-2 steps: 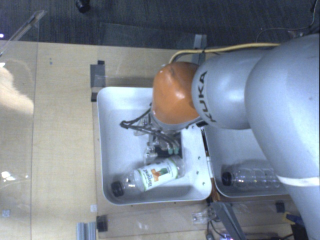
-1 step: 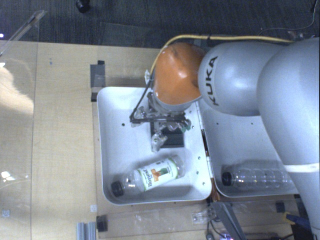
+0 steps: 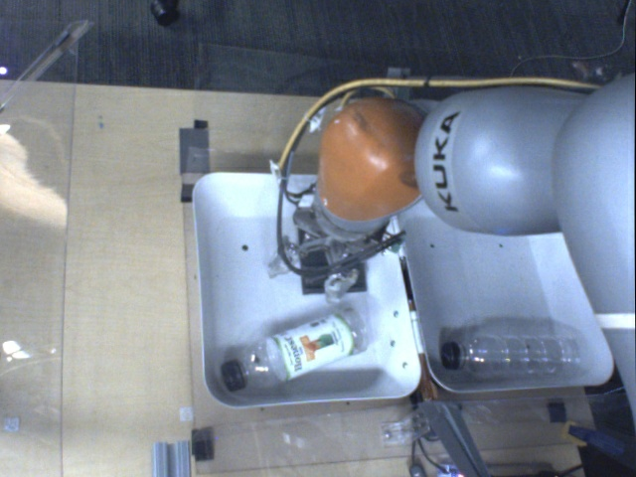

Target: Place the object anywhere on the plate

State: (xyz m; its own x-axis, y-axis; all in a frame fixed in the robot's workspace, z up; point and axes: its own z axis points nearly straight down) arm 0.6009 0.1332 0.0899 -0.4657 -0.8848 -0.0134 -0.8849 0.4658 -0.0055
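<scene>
The likely object of the task is a clear plastic bottle with a green and orange label (image 3: 298, 350). It lies on its side on the floor of the left bin (image 3: 221, 266), black cap toward the bin's near left corner, body slanting up to the right. It sits just below the gripper (image 3: 333, 271) in the picture, a little to its left, and apart from it: nothing bridges the gap between the two.

The gripper hangs under the orange wrist band (image 3: 368, 162) over the middle of the left bin. Its working end is a dark cluster of parts and cables seen from above, and whether it is spread or closed cannot be told from this angle. No object shows in its grasp.

In my judgement the task is at the reach-and-grasp step, with nothing picked up yet. The next move calls for shifting the gripper toward the near side of the bin, centring it over the bottle's body, turning it across the bottle's long axis, then descending. A round, smooth bottle may roll or slip.

To the gripper's right, the right bin (image 3: 556, 266) holds a second clear bottle, unlabelled, with a black cap (image 3: 512, 353), also lying down. I cannot make out a plate with any confidence.
</scene>
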